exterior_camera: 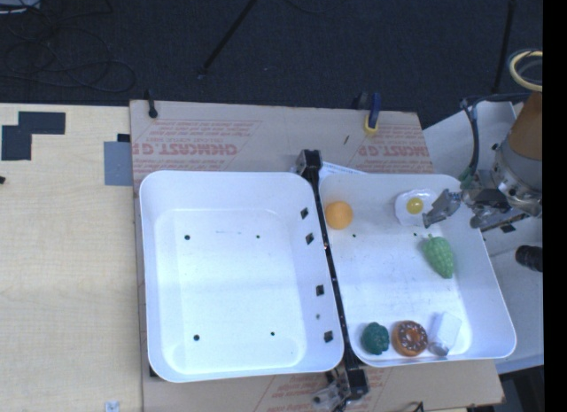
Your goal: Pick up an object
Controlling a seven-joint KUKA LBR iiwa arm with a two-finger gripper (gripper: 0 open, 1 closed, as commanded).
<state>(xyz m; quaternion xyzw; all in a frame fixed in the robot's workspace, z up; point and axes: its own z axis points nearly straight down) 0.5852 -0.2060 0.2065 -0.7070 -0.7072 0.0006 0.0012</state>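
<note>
doughnut between green ball and white block; end effector beside egg.

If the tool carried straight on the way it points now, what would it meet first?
Most likely the fried egg toy, just left of the tool in the right bin; height above it is unclear.

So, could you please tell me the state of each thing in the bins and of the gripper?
gripper: open, above the right bin's far right edge, holding nothing
fried egg: lying flat
orange ball: resting near the divider
green fruit: lying loose
donut: flat
dark green object: beside the donut
</note>
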